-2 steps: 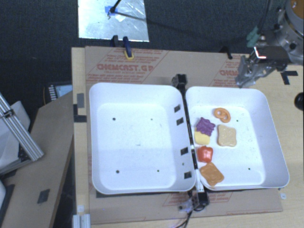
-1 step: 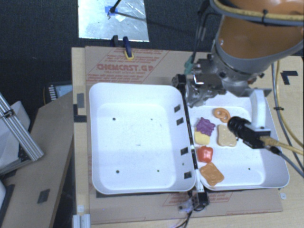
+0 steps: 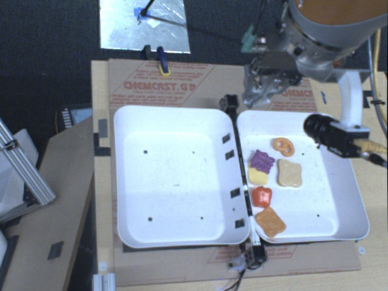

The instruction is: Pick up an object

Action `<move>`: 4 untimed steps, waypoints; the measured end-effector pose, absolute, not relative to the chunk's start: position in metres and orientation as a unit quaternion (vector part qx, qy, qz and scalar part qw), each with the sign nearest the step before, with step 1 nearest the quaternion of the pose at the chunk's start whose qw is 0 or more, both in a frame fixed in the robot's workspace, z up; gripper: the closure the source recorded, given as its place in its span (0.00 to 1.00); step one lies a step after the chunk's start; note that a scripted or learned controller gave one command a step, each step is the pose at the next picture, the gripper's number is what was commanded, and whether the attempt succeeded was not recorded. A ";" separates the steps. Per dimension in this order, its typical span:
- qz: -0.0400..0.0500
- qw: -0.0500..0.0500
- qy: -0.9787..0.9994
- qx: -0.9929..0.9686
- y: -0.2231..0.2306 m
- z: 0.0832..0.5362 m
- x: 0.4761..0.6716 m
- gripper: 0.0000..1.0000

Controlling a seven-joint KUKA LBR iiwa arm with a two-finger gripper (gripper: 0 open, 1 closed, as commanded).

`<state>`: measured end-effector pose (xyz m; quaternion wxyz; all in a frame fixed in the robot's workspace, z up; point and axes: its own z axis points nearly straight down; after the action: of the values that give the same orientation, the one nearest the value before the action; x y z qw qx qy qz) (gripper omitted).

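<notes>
- While my arm (image 3: 330,17) reaches in from the upper right, my gripper (image 3: 262,93) hangs above the far edge of the right bin (image 3: 345,193), close to the divide between the two bins.
- Whether my gripper is open or closed I cannot tell; it is a blur of grey metal from this angle, and I see nothing held in it.
- Nearest to me in the right bin lies a small orange pretzel-shaped piece (image 3: 282,146), toward the bin's middle.
- Just left of and below it sits a purple piece (image 3: 262,160), touching a pale yellow piece (image 3: 258,176) directly beneath it.
- Right of those two, apart from them, lies a tan slice that looks like bread (image 3: 290,174).
- Below the yellow piece is a red piece (image 3: 262,196), and beneath that, near the bin's near left corner, an orange-brown piece (image 3: 270,222).
- All six lie flat on the bin floor, gathered along its left side, and none touches my gripper.
- A black cylindrical device (image 3: 330,135) on a white bracket overhangs the right bin's far right part.
- The left bin (image 3: 176,174) sits just beside the right one, joined by black clips (image 3: 233,174) along the shared edge.
- Both bins rest on a cardboard sheet (image 3: 163,80) printed with red lettering, with a shiny metal plate (image 3: 144,16) beyond it.
</notes>
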<state>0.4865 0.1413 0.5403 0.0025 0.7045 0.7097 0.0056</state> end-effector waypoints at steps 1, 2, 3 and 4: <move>0.000 0.000 0.710 0.705 0.173 0.513 0.515 1.00; -0.002 0.000 0.707 0.707 0.188 0.448 0.580 1.00; 0.005 0.002 0.710 0.705 0.203 0.532 0.556 1.00; 0.001 -0.001 0.710 0.704 0.237 0.536 0.516 1.00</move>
<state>0.5156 0.2366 0.5357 -0.0006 0.7039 0.7103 0.0012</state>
